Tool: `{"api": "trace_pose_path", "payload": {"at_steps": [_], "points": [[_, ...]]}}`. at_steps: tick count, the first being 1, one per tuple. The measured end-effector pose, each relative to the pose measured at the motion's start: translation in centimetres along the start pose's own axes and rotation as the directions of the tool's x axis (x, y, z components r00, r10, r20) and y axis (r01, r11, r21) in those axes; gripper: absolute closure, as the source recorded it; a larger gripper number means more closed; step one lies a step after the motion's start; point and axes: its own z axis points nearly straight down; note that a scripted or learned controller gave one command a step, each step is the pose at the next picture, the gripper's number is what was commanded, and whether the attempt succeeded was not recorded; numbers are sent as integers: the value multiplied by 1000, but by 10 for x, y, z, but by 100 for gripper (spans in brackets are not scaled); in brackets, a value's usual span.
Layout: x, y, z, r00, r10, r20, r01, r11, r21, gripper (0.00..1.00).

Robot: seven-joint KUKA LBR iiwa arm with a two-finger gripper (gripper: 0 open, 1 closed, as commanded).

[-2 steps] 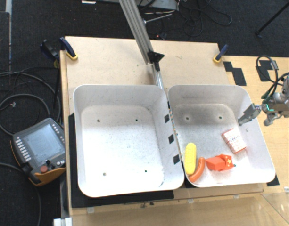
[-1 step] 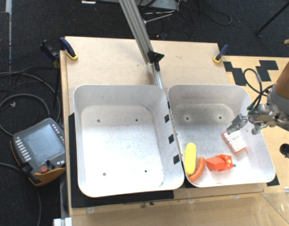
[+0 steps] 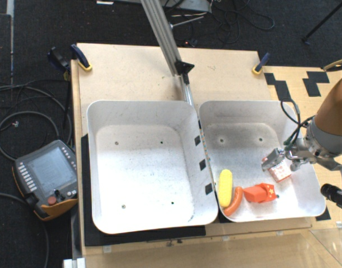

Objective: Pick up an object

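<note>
Worktop (image 3: 137, 71): pale board carrying two shallow white bins side by side. Left bin (image 3: 104, 121): speckled floor with a few small dark holes. Right bin (image 3: 237, 113): holds all the loose items, gathered toward its near edge. Yellow banana-shaped piece (image 3: 225, 187): lies lengthwise near the bin's near-left corner, close to the divide between the bins. Orange-red sausage-shaped piece (image 3: 234, 201): just beside the yellow piece on its right, tilted, its lower end at the near rim. Red-orange blocky item (image 3: 260, 193): just right of the sausage-shaped piece, along the near edge. Small white-and-red box-like item (image 3: 280, 172): toward the bin's right edge, directly at the tip of the hand. Hand (image 3: 277, 162): metallic, reaching in over the right bin's right edge from the grey arm with its orange band (image 3: 332, 110); tip meets the white-and-red item, but whether the item sits between the tips or merely below them cannot be told, nor how far the hand is spread. Yellow-tipped clamps (image 3: 81, 57) (image 3: 260, 65): at the worktop's far-left and far-right corners. Slanted metal pole (image 3: 162, 29): crosses the far edge toward the divide between bins. Control pendant (image 3: 45, 177): on the dark floor off the worktop's left edge, among cables.
</note>
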Motion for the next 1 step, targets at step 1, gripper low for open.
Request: {"api": "trace_pose_path", "payload": {"at_steps": [1], "points": [[-2, -3, 43, 1000, -1, 2, 1, 1000, -5, 0]]}}
